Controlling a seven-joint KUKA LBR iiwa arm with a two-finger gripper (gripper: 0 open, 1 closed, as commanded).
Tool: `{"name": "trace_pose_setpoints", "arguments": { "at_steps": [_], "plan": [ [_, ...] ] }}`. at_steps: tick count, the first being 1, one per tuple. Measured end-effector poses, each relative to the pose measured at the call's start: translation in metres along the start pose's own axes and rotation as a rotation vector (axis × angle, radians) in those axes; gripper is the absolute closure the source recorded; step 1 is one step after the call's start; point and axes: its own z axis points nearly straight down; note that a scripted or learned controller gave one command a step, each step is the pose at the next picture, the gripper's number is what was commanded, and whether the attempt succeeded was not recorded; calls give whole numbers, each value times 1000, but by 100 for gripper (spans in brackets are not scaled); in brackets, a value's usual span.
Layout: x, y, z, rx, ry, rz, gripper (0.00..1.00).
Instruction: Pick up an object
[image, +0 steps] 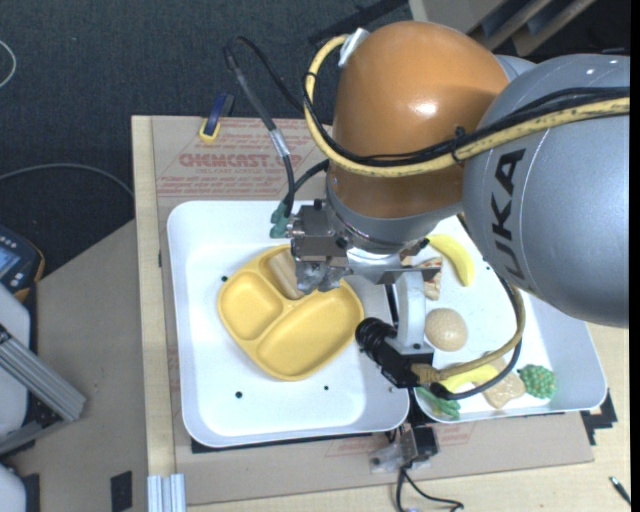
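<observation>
A tan cardboard sheet with red printing (215, 160) lies under the 2 bins. A small blue and yellow tool (214, 117) rests at its far edge, on the dark grey carpet (80, 90).

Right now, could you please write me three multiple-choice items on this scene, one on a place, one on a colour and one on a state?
1. Where does the yellow divided plate lie?
A. in the left bin
B. in the right bin
C. on the cardboard behind the bins

2. What colour is the bunch of grapes at the right bin's near edge?
A. purple
B. green
C. red

3. How does the divided plate rest?
A. standing on edge against the bin wall
B. lifted off the bin
C. lying on the bin floor, compartments facing up

Answers:
1 A: the plate sits on the left bin's white floor, below the claw.
2 B: the cluster is plainly green.
3 C: its compartments open upward and it lies on the floor.
</observation>
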Motion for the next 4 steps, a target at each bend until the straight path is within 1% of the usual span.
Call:
{"name": "trace_pose_setpoints", "arguments": {
  "at_steps": [1,2,3,4],
  "plan": [
    [2,1,-8,0,0,-2,100],
    [-45,2,-76,-11,1,2,100],
    [-83,0,35,11,-5,4,100],
    [-102,35,94,6,-3,2,100]
  ]
}}
